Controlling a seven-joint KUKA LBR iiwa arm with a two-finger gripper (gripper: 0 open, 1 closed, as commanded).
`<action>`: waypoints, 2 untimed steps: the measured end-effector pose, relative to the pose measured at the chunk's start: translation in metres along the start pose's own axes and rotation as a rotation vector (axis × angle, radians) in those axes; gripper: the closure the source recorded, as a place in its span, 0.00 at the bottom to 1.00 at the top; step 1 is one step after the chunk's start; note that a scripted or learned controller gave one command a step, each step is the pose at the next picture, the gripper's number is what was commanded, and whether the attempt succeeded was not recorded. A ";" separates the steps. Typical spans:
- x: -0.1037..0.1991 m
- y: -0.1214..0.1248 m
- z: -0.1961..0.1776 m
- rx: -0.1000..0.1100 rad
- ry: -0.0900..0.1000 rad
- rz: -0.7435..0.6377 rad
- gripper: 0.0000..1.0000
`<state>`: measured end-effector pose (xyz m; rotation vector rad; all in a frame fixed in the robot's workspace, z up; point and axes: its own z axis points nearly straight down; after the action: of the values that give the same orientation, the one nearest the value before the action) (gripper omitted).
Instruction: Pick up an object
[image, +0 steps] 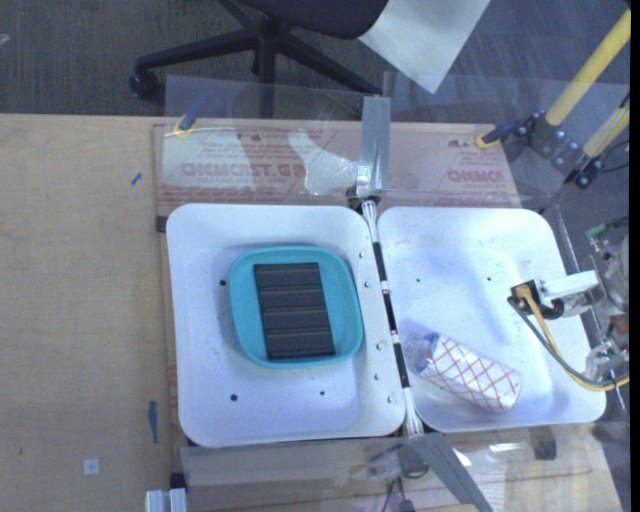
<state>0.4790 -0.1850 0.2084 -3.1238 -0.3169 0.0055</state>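
A teal square dish (342, 305) lies in the left bin (195, 300) with a dark grey ribbed block (293, 310) resting flat in it. In the right bin (470, 250), near the front, a white paper tray with a red check pattern (475, 372) lies on its side. A small clear plastic piece (420, 350) touches its left end. My gripper (608, 300) hangs at the view's right edge, over the right bin's right rim and largely cut off. It is well to the right of the checked tray and holds nothing that I can see.
A metal divider (375, 150) stands behind the seam between the bins. A printed board (250, 165) lies along the back. Yellow-handled tools (590, 70) and an office chair base (260, 45) sit beyond the bench.
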 end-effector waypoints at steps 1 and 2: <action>0.005 -0.028 0.072 0.003 -0.001 -0.242 0.00; 0.014 -0.060 0.121 -0.003 0.005 -0.471 0.00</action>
<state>0.4806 -0.1228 0.0878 -2.9650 -1.0367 -0.0038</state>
